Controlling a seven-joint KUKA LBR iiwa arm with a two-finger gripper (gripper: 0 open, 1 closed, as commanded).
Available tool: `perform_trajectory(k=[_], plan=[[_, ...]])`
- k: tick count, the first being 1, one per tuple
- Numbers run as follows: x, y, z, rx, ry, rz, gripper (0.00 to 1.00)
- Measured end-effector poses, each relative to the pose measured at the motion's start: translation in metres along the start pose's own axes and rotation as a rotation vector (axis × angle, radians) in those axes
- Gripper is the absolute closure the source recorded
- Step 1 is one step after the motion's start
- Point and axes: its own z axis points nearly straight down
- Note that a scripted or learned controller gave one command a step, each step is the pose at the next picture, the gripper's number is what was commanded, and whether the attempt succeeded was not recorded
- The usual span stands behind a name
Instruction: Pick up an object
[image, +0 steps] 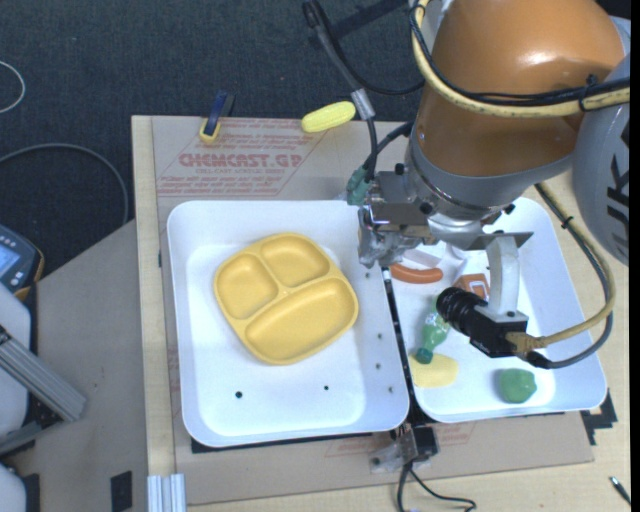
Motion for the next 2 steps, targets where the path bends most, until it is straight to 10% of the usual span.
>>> perform_trajectory(k=[2], plan=[[0.001, 0.001, -0.020, -0.004, 0.000, -0.003, 1.00]])
